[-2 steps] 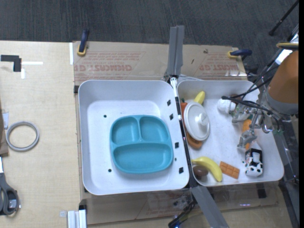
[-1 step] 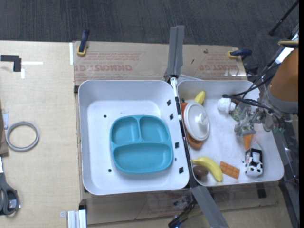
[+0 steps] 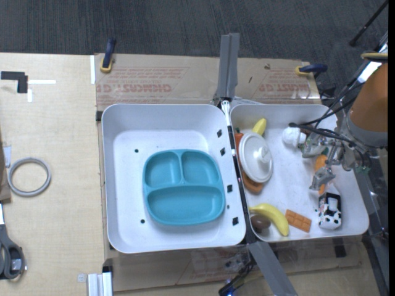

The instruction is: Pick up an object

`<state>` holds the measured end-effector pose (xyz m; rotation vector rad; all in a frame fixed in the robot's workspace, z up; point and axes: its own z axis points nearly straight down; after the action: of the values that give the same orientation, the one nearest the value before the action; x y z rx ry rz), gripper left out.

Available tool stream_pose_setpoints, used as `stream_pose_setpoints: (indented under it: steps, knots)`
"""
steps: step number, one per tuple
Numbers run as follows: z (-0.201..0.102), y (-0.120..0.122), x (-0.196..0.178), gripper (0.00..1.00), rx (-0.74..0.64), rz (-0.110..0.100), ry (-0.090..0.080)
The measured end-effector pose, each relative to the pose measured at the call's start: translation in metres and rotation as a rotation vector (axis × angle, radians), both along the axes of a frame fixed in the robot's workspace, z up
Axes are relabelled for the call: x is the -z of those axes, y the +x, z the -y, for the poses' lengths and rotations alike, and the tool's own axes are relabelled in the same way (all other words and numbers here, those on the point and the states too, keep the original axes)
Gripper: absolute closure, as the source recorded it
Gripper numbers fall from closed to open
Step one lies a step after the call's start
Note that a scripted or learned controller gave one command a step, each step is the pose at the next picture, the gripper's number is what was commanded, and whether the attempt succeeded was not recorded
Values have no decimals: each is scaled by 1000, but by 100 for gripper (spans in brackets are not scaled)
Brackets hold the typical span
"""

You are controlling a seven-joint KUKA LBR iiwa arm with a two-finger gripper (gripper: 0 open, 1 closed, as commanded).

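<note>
My gripper (image 3: 320, 181) hangs low over the right part of the right bin (image 3: 281, 184), reaching in from the right. A small orange piece (image 3: 321, 162) shows right beside the wrist. Just below the gripper lies a black-and-white cow-patterned toy (image 3: 330, 210). A white rounded object (image 3: 291, 135) sits to the gripper's upper left. Further left stand a white lidded bowl (image 3: 256, 158) on something orange, and a small yellow piece (image 3: 260, 126) behind it. A banana (image 3: 273, 217) and an orange block (image 3: 299, 221) lie near the front wall.
The left bin (image 3: 123, 134) holds a blue divided plate (image 3: 183, 187). A grey divider bar (image 3: 229, 66) runs between the bins at the back. On the bench at left lie a grey ring (image 3: 28, 176) and scissors (image 3: 11, 261). Cables (image 3: 336, 103) trail from the arm.
</note>
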<state>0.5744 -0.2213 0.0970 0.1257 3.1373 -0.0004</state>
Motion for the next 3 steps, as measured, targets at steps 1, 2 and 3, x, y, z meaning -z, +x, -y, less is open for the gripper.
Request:
stream_pose_setpoints:
  steps: [1, 2, 3]
  knots:
    - [0, -8, 7, 0, -32, -2, 0]
    - [0, -7, -1, 100, -33, -1, 0]
    - [0, -7, -1, 0, -33, -1, 0]
